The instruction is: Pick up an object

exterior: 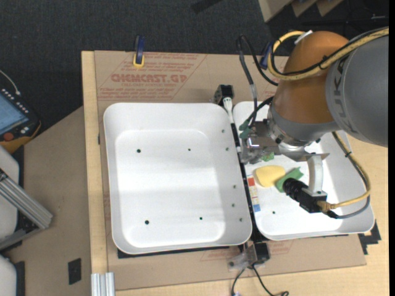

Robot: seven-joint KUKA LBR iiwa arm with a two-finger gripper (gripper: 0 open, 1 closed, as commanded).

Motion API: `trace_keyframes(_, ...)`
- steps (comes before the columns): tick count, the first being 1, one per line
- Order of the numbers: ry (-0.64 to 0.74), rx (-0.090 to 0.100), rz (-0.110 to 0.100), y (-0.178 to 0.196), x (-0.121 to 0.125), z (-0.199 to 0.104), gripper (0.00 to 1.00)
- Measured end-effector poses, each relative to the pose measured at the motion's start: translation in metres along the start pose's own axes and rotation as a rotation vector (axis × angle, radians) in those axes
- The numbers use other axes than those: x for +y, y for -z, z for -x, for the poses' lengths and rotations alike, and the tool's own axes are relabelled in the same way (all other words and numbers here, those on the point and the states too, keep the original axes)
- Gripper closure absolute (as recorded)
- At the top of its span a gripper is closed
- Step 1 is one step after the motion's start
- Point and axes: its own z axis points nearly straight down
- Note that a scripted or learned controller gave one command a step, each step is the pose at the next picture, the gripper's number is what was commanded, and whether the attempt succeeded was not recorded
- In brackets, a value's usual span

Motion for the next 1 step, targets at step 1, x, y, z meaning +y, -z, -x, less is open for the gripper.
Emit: trace_keyframes(1, 0.002, 0.002, 0.006, 0.0853, -0.0258, -0.0655, 1.00)
